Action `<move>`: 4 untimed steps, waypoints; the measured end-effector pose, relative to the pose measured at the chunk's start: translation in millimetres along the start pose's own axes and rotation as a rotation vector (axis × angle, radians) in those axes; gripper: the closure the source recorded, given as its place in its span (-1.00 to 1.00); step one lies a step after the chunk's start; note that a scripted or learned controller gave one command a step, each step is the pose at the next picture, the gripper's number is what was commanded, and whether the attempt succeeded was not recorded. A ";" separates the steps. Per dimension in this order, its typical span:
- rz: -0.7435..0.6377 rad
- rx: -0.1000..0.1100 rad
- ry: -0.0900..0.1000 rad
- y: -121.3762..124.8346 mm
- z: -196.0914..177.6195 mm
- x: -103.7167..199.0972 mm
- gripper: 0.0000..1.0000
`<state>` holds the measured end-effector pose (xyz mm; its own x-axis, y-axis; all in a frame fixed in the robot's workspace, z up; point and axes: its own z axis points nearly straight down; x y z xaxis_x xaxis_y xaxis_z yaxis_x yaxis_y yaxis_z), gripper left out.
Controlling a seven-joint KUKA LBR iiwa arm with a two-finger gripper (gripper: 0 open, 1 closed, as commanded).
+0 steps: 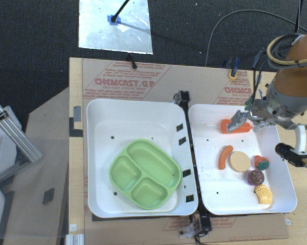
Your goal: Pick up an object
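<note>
The counter (120, 75) carries two shallow white bins side by side. The left bin (101, 117) holds a green divided plate (144, 173) with three compartments, lying toward the near side of the bin and a little tilted against the bin's lines.

The right bin (211, 197) holds the small things. An orange block (229, 126) lies near the far side of the bin — it looks like a toy carrot or a similar piece, though its exact shape is hard to make out. Below it, about mid-bin, an orange sausage (223, 157) lies slightly curved, and just beside it on the right sits a round beige disc (239, 161). Further right are a small red-and-green piece (261, 162), a dark purple round piece (255, 177) just below it, and a yellow piece (263, 194) nearest the front right corner.

The arm (291, 79) reaches in from the right, with its orange band showing above the wrist. The gripper (240, 121) hangs low over the far part of the right bin, right at the orange block, its grey tip overlapping the block's right end. Whether it is released or clenched, I cannot tell — the view from above does not show it clearly, and nothing shows the block being lifted off the bin floor.
</note>
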<state>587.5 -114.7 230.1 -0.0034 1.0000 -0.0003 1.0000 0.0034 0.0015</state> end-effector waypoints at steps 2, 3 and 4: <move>-0.004 0.004 0.002 -47.7 -4.9 43.2 1.00; -0.008 0.004 0.004 -98.4 -12.7 120.8 1.00; -0.014 -0.018 0.008 -95.4 -183.8 217.8 1.00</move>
<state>491.1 102.8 413.7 -0.0173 0.9998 0.0073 0.9997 0.0172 0.0196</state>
